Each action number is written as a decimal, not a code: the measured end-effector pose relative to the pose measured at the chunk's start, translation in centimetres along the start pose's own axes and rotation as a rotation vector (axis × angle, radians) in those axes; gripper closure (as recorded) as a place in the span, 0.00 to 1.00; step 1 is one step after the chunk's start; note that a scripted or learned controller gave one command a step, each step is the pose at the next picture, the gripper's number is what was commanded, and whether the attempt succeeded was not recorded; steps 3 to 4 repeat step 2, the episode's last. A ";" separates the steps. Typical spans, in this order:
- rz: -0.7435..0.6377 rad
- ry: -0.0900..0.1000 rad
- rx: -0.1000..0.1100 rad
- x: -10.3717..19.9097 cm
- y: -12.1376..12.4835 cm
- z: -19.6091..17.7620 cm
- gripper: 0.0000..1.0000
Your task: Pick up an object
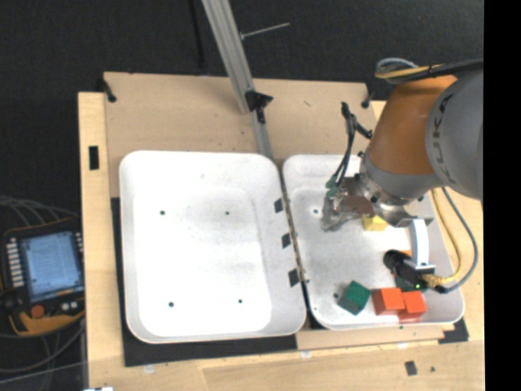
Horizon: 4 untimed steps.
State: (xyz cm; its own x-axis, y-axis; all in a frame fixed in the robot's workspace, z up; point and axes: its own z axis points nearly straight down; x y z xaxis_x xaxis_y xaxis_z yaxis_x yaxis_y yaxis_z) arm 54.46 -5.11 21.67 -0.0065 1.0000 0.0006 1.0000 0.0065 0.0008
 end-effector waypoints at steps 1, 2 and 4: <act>-0.001 0.001 -0.002 4.9 -0.3 -1.5 1.00; 0.000 0.001 0.001 9.8 -1.1 -0.7 1.00; 0.000 0.001 0.001 9.8 -1.1 -0.7 1.00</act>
